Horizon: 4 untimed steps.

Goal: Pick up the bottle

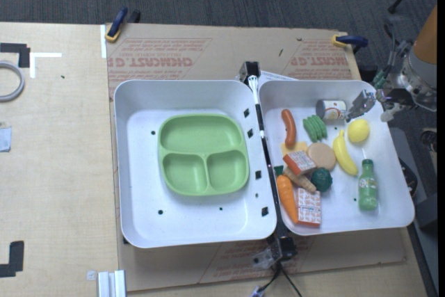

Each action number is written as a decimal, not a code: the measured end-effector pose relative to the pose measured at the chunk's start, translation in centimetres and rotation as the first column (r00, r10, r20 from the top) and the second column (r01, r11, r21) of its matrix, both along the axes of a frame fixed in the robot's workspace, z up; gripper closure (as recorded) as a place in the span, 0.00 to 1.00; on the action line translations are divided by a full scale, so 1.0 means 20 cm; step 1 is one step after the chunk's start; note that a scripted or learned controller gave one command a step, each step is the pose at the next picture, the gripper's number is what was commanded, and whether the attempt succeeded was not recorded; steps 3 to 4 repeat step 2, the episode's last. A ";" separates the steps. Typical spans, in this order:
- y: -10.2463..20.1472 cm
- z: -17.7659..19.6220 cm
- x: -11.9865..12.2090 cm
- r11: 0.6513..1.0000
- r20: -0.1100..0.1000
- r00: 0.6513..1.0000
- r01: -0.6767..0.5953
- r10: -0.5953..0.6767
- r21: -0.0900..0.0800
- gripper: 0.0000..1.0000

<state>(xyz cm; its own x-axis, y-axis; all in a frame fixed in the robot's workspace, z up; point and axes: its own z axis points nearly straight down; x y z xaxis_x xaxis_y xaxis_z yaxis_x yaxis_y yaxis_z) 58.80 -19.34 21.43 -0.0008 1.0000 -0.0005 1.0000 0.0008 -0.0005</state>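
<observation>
Lying in right bin [396, 219]: green bottle [367, 185], label illegible.

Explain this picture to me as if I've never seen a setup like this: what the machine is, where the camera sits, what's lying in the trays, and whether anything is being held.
One camera looks down at a slant on a bench holding two shallow white bins. The machine is a robot arm coming in from the right; its gripper, a two-fingered claw, hovers over the far corner of the right bin.

The left bin holds a green divided plate. The right bin holds toy food: a green bottle near the right wall, a banana, a lemon, a sausage, a carrot, a small can, some green vegetables and little boxes.

The bottle, which the arm is meant to pick up, lies untouched, well apart from the gripper. I can see nothing between the claw's tips, though it is too small to tell if it is open.
</observation>
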 end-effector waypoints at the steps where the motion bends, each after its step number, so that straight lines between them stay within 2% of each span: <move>1: 0.00 0.05 0.00 1.000 0.001 1.000 -0.002 0.002 -0.001 1.00; 2: -0.13 -0.01 -0.27 0.998 0.000 0.998 -0.060 0.060 -0.001 1.00; 4: -0.13 -0.01 -0.27 0.998 0.000 0.998 -0.060 0.060 -0.001 1.00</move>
